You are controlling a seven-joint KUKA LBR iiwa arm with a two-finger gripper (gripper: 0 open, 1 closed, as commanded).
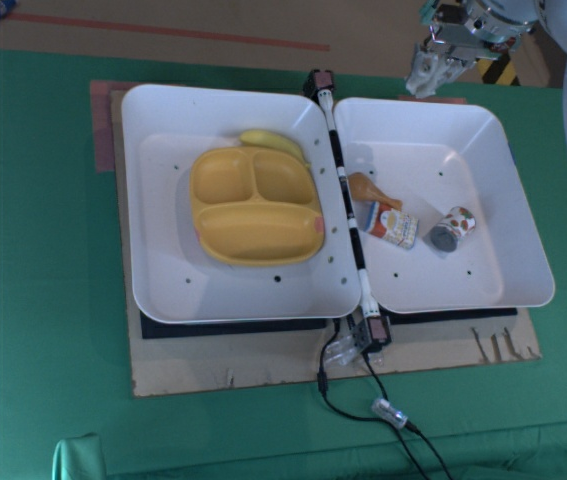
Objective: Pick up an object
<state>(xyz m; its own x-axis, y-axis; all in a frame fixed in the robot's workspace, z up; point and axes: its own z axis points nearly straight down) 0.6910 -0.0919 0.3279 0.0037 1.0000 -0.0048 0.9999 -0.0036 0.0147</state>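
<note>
Hovering beyond the right bin's [493, 138] far rim, the gripper [427, 76] holds nothing; its finger spacing cannot be told. The small can [451, 230] lies well below it on the bin floor, beside a carton [393, 227].

No legible text, brand, number or sign is found. The printed labels on the small carton [392, 227] and the can [451, 230] are too small and blurred to read.
</note>
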